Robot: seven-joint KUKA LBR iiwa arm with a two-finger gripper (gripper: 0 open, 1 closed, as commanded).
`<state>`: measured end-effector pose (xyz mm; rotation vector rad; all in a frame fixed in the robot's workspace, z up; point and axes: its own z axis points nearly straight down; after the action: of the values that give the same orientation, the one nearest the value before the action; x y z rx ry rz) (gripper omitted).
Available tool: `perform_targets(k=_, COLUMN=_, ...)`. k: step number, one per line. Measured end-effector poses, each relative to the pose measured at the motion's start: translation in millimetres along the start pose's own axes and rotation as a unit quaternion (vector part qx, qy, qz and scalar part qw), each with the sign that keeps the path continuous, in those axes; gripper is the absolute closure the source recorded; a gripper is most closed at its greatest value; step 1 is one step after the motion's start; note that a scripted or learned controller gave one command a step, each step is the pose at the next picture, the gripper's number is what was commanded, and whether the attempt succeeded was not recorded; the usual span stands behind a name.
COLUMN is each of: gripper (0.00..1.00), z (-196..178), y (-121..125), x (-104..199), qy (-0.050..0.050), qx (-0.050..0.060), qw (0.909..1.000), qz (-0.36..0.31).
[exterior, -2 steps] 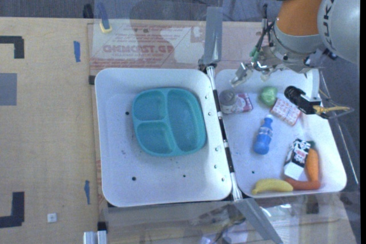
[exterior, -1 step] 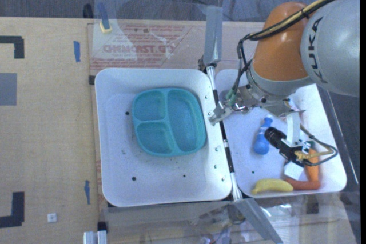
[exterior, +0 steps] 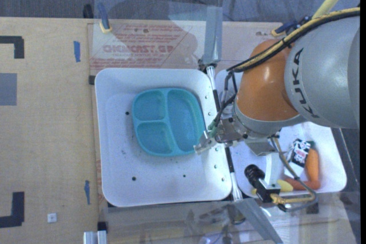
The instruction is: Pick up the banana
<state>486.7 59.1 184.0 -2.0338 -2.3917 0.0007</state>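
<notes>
Peeking from under the arm, a yellow banana [exterior: 284, 184].

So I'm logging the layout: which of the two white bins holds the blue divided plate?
The left bin. The blue divided plate lies in it, while the right bin, largely under the arm, holds an orange carrot-like item.

The grey arm [exterior: 326, 71] carries dark capital letters reading "KUKA" down its casing, just right of the orange band [exterior: 266, 86]; the letters run vertically and are partly cut by the casing's curve. Behind the left white bin [exterior: 108, 140], a clear sheet [exterior: 143, 46] lying on the surface bears faint red lettering in one line, too blurred to read. A small black-and-white packet [exterior: 300, 151] right of the orange band has markings too small to read.
</notes>
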Motion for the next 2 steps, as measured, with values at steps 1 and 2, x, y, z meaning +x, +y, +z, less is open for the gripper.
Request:
perform_targets(k=1, gripper=0.0, z=37.2, y=10.7, x=6.9, qy=-0.011, qx=-0.011, qw=0.9994, qz=0.031)
perform_targets(k=2, gripper=0.0, z=57.8, y=33.8, x=0.5, qy=-0.017, qx=-0.015, qw=0.9991, qz=0.035)
